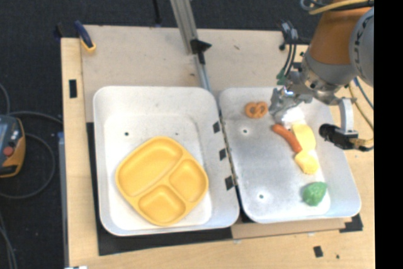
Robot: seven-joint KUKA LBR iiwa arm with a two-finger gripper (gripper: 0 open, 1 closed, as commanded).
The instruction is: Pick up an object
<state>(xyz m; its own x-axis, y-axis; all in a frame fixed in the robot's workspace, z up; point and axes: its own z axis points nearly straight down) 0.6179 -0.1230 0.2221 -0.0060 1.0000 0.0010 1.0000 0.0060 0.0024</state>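
the arm (337, 41) reaches in from the right, its gripper (284, 103) low over the far part of the right bin (277, 195); whether the fingers are apart or together cannot be told. a white object (292, 115) lies just under the gripper, with a pretzel (255, 110) just left and a carrot (287, 137) and yellow blocks (305, 148) nearer.

Arm (343, 28) cut off at right edge; white object (291, 115) partly hidden beneath gripper (283, 99); orange device (9, 148) cropped at left.
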